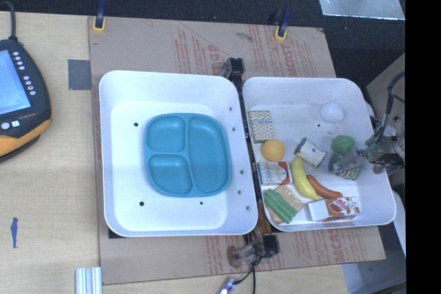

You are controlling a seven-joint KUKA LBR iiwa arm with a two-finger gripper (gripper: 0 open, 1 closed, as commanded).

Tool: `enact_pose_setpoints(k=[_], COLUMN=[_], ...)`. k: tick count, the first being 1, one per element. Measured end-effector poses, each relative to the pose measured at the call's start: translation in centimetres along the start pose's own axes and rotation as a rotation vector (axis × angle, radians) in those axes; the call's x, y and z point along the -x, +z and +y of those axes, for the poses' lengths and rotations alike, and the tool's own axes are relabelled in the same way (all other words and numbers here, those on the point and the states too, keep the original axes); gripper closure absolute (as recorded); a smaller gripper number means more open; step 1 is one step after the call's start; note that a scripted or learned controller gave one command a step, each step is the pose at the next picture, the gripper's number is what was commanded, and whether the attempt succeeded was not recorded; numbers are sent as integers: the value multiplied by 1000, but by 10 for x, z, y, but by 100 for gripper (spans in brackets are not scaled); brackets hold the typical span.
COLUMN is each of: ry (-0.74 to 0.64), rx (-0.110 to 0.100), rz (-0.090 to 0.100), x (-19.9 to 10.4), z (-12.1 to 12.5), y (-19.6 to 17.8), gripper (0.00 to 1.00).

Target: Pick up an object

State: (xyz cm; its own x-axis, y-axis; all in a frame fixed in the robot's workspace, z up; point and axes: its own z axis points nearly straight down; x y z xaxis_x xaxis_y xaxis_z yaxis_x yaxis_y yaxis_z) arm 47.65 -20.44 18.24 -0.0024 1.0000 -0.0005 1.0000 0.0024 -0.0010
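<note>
Pincer [380, 148], grip state I cannot tell, at right bin [358, 89] edge; crowded toys [303, 182] risk a glancing miss.

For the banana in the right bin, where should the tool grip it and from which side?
Probably across the middle of the banana, coming straight down from above. It lies flat, long axis running from upper left to lower right, so closing across its narrow width fits best. The sausage lies close along its right side, leaving little room there.
</note>
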Motion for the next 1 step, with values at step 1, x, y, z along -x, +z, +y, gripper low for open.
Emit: enact_pose_setpoints(k=[1], ry=[-2], rx=[-2], rz=[1], x=[-7], z=[67], y=[15], gripper=[0])
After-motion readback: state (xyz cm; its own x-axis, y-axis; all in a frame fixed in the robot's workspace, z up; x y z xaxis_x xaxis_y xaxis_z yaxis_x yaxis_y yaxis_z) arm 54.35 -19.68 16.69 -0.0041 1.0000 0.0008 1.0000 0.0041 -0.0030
